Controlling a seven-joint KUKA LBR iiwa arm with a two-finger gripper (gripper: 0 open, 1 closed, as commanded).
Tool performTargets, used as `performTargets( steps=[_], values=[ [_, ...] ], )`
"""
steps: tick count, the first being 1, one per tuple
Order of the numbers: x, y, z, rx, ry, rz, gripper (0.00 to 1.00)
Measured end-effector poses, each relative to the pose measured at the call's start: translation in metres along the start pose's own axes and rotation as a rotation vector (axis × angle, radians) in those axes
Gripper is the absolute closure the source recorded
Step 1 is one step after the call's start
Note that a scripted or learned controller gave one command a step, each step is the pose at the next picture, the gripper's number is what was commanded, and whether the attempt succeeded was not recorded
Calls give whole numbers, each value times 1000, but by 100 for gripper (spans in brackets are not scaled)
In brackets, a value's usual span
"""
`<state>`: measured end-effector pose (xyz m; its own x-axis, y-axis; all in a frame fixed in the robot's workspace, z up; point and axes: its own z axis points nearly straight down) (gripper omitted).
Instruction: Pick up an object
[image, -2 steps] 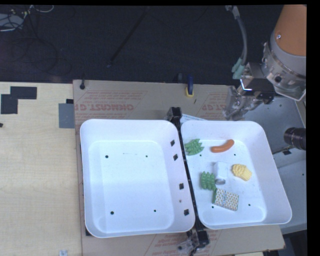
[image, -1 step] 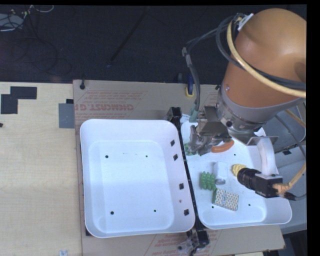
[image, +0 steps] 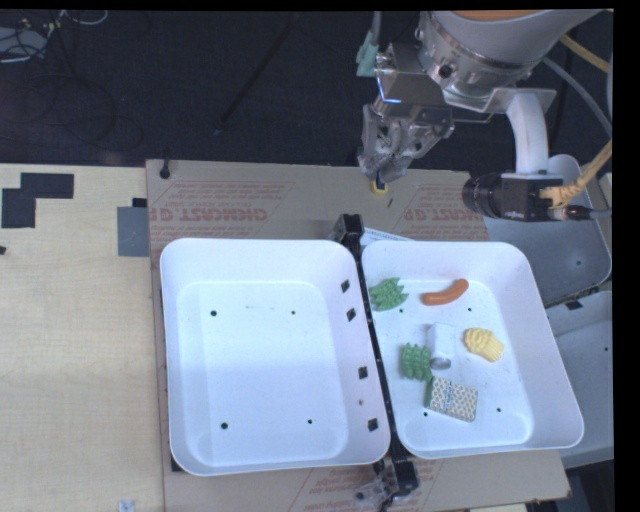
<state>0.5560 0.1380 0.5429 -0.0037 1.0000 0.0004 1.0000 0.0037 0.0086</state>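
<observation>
1. My gripper (image: 385, 178) hangs high up, above the brown board (image: 250, 200) behind the two bins. It is not over any toy.

2. I cannot tell how my gripper is set from up here. I see nothing held in it.

3. All the things I could pick sit in the right bin (image: 540, 300). There is a leafy green toy (image: 388, 294) near the wall in the middle, an orange sausage (image: 444, 292) beside it, a yellow corn piece (image: 483, 345), a small white cup (image: 441, 340), another green toy (image: 415, 361) and a flat patterned card (image: 453, 399).

4. What could go wrong? The white cup, the second green toy and the card lie very close together. If I come down there, I think I could bump one and push the others away.

5. The leafy green toy is close to the black clips (image: 352, 290) that join the bins. I might hit the wall or a clip instead of the toy.

6. The sausage and the corn look round and smooth. They could roll or slip out when I squeeze.

7. The left bin (image: 180, 300) gives me nothing to pick, so going there would be a wasted try.

8. The brown board has red printed letters on it. They are upside down from here, and I cannot read them for sure.
</observation>
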Motion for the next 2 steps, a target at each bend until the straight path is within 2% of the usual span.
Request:
performTargets(
  steps=[1, 2],
  values=[
    [42, -68, 91, 17, -3, 0, 100],
    [108, -5, 68, 7, 0, 1, 100]
  ],
)
